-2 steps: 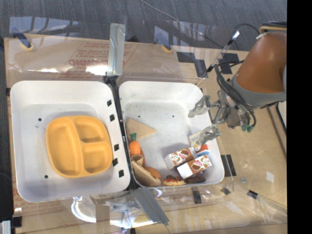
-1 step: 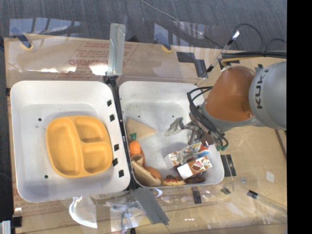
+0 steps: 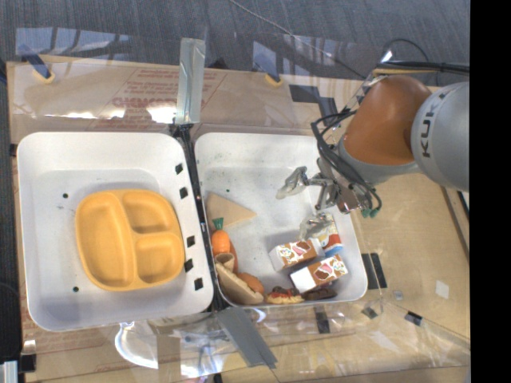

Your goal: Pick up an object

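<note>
Several small things lie crowded in the near end of the right bin (image 3: 239, 146), and any of them would do for the pick. Closest to the hand (image 3: 307, 202) are two little cartons: one carton (image 3: 296, 253) with a red and white face, and a second carton (image 3: 318, 274) just beside it toward the front corner. Both lie flat, their long axes running roughly across the bin, slanting up to the right. They sit just below the hand, toward the front wall, so a short reach forward and down looks like what the coming move needs.

One metal finger (image 3: 292, 182) juts out to the left over bare bin floor; the other finger (image 3: 319, 227) points down next to the first carton. From where I stand the hand looks spread open, and I see nothing caught between them.

Further left in that bin are a tan wedge (image 3: 229, 210), a carrot (image 3: 219, 240) beneath it, and a taco-like piece (image 3: 238, 283) along the front wall, with some brown bits beside it that I cannot make out.

The left bin (image 3: 40, 166) holds a yellow tray (image 3: 128, 238) with three compartments. Both bins rest on the tabletop (image 3: 96, 86).
</note>
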Controlling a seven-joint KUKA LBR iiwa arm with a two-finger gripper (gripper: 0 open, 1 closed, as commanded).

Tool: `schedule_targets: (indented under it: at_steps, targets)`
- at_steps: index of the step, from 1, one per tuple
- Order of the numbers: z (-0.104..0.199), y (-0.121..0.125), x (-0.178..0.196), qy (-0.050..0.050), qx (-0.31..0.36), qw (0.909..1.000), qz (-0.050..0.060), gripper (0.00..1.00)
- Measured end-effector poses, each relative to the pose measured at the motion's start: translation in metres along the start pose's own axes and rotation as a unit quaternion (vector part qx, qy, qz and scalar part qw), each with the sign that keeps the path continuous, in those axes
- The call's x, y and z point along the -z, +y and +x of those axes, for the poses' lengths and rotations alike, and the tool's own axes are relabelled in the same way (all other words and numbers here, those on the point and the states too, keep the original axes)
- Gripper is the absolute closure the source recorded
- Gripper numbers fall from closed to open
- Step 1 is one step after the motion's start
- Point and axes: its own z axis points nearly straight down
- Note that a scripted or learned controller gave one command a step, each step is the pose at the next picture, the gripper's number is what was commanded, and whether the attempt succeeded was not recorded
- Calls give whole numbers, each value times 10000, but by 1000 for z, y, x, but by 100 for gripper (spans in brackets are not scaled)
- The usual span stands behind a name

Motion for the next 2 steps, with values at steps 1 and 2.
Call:
schedule_targets:
  at_steps: [1,2]
  targets:
    - [24,46,-21,-108,346,9993,54,0]
    - [16,5,-39,-25,1373,9905,-1,0]
